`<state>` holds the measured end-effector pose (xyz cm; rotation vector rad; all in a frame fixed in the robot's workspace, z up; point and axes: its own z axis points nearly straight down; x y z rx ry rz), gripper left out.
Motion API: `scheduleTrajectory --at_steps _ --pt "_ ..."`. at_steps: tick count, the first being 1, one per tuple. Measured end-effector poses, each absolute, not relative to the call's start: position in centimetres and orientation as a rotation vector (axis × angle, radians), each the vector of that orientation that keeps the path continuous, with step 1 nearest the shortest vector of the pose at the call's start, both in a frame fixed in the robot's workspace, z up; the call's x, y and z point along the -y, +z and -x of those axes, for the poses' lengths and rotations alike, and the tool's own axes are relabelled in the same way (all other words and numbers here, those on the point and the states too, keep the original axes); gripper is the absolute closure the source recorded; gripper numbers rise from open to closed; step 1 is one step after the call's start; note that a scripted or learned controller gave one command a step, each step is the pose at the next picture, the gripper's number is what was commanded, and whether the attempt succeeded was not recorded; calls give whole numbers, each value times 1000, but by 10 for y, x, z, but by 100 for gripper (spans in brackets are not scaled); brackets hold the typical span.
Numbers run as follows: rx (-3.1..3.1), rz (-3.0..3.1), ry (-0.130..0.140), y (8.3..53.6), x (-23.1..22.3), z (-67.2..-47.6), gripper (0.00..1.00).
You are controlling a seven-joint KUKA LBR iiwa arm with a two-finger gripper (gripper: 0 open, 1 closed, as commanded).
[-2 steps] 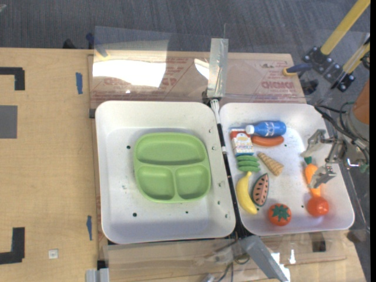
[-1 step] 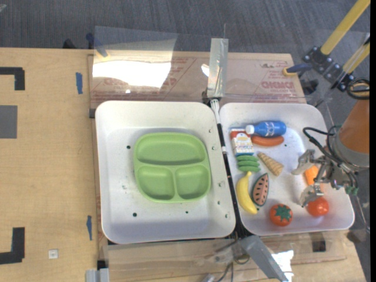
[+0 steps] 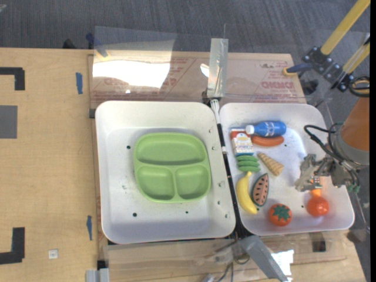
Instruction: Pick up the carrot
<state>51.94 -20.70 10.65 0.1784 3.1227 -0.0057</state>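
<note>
The carrot (image 3: 318,205) is an orange piece lying in the right bin (image 3: 294,113) near its front right corner. Its thin end points up toward the gripper. My gripper (image 3: 313,175) hangs just behind and above the carrot, its grey metal parts overlapping the carrot's upper tip. The arm's orange band (image 3: 358,128) shows at the right edge. Whether the carrot is touched cannot be told from this slant.
Also in the right bin are a red tomato (image 3: 280,214), a watermelon slice (image 3: 260,188), a banana (image 3: 245,194), an ice-cream cone (image 3: 270,163), a green pod (image 3: 248,164), a small carton (image 3: 242,143), a sausage (image 3: 268,140) and a blue bottle (image 3: 267,128). A green divided plate (image 3: 172,166) lies in the left bin (image 3: 111,157).
</note>
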Motion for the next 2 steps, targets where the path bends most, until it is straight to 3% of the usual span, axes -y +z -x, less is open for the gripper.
scheduleTrajectory --at_steps 1,2 --pt "-3128 72 0 173 138 -556 100" --pt "-3024 835 1 96 186 -607 100"
